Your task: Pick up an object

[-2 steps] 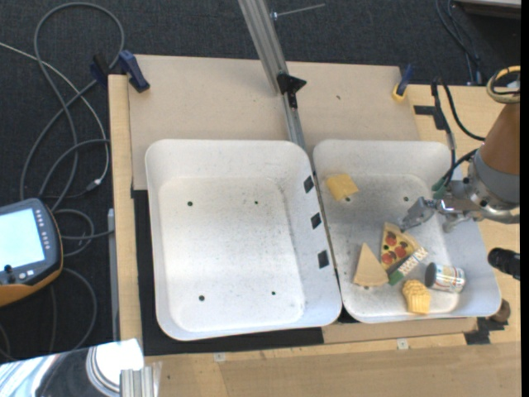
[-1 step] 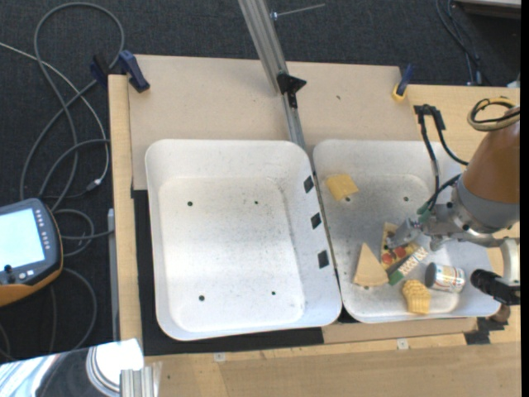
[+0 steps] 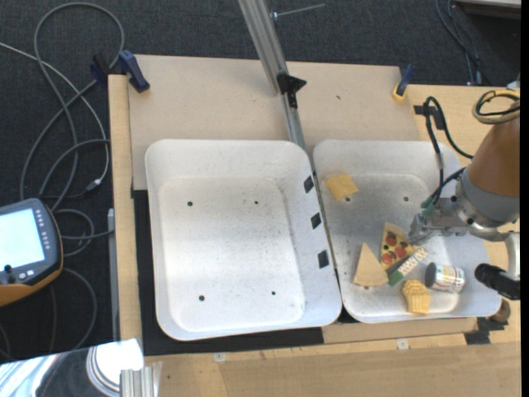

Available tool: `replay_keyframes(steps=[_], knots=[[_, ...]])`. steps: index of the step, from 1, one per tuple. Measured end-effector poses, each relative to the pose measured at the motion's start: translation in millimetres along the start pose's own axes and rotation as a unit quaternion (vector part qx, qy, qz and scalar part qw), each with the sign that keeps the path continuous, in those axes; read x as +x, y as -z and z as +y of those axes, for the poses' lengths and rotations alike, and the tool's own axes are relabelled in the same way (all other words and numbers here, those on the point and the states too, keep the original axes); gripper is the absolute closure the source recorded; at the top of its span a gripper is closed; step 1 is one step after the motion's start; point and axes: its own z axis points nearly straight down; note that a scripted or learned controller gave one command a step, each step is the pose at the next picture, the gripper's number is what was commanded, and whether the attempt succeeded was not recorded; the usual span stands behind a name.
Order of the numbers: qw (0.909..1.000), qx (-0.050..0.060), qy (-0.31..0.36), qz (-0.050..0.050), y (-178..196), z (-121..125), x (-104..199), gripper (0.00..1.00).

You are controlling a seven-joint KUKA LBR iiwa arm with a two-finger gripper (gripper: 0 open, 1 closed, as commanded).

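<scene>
A handheld control unit (image 3: 23, 242) with a lit screen lies at the far left, off the worktop (image 3: 215, 98), among loose grey cables (image 3: 78, 139) on the dark floor. A blue clamp (image 3: 132, 69) grips the worktop's upper left corner. The left bin (image 3: 165, 168) sits on the worktop with a speckled white floor. A slanted metal rail (image 3: 264, 35) comes down from the top and ends between the two bins, where black clips (image 3: 315, 220) mark the shared edge.

The right bin (image 3: 372, 151) holds all the objects. A small yellow block (image 3: 341, 186) lies alone near its upper left part. Lower down, a tan wedge (image 3: 369, 267) lies flat, just beside a pizza slice toy (image 3: 395, 245) with coloured dots. A red and green piece (image 3: 409, 265) rests just below that slice, near a yellow ridged piece (image 3: 417, 298) by the bin's lower rim. A small tin can (image 3: 445, 279) lies on its side to the right of these.

The arm (image 3: 496, 168), with its orange band, reaches in from the right over the bin. The claw (image 3: 423, 223) hangs low just beside the pizza slice toy's upper right edge; whether it is released or clenched I cannot tell, and nothing is visibly between its tips. A yellow clamp (image 3: 402, 89) sits at the worktop's upper right.
</scene>
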Motion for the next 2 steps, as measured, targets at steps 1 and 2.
replay_keyframes(steps=[1, 2], knots=[[1.0, -0.003, 0.001, -0.001, 55, 6, 10, 1.0], [1.0, -0.003, 0.001, -0.002, 119, 12, 9, 1.0]])
